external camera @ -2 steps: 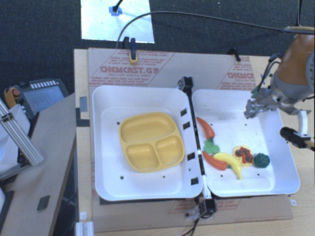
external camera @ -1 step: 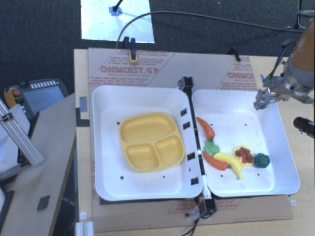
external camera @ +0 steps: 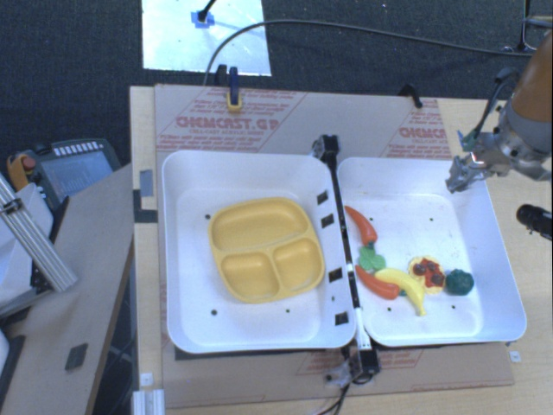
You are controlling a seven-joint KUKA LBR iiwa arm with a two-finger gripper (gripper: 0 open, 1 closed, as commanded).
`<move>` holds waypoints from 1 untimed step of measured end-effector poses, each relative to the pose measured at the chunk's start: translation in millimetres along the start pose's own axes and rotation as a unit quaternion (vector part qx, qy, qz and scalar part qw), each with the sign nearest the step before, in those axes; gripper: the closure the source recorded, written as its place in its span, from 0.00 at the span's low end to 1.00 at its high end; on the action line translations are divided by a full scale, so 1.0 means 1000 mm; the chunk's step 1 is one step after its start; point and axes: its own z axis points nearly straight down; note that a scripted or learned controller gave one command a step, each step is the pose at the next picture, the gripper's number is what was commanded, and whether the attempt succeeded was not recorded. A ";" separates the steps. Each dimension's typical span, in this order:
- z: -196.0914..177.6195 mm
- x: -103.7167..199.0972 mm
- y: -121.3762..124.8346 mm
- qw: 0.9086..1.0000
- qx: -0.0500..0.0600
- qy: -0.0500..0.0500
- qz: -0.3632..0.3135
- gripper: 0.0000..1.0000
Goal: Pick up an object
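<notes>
Two shallow white plastic bins (external camera: 246, 167) (external camera: 484, 232); one yellow three-compartment plastic tray (external camera: 263, 249); two orange-red toy peppers (external camera: 362, 223) (external camera: 378, 284); one yellow toy banana (external camera: 408, 287); one dark green toy broccoli (external camera: 459, 282).

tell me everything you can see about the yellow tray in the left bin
The yellow tray is a shallow, rounded-corner plate that looks like moulded plastic, with three compartments: one long one along the far side and two smaller ones on the near side. It lies flat, right side up, turned slightly askew, on the floor of the left bin, nearer that bin's right wall. All three compartments hold nothing. Only the bin floor touches it; the gripper is away over the right bin.
</notes>
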 end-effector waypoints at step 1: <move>0.003 0.047 -0.006 1.000 0.001 0.001 -0.001 1.00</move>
